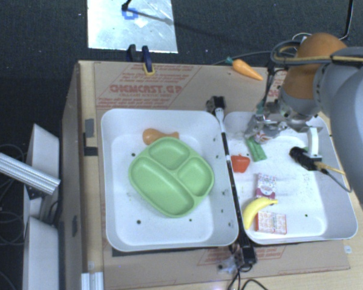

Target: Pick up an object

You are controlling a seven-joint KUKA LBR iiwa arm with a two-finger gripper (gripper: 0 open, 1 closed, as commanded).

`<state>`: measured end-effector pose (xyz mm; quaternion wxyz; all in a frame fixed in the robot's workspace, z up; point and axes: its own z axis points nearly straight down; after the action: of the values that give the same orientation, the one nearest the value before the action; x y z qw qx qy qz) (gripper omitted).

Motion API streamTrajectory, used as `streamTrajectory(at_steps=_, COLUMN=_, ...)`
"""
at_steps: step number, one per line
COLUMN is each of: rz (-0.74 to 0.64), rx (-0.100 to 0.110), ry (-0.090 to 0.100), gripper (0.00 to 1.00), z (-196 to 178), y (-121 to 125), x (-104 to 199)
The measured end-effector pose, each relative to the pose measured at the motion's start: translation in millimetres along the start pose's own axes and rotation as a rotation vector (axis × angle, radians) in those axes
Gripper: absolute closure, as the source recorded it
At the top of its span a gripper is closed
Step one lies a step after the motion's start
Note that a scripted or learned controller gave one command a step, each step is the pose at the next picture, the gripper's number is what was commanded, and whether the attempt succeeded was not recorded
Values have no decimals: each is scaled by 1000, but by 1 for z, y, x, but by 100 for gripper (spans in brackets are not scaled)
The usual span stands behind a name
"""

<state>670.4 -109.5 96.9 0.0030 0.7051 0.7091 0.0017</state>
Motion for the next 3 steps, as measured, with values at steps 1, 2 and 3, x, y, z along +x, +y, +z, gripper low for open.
streamTrajectory(at_steps=1, rz=0, rx=1, ry=2, gripper=100, z=-126, y=-1, x=69)
streamTrajectory(at_steps=2, rz=0, rx=3, ry=2, gripper=100, z=-161, y=0, x=105)
streamTrajectory(at_steps=3, rz=0, rx=4, ry=2, gripper=0, z=-161, y=0, x=105)
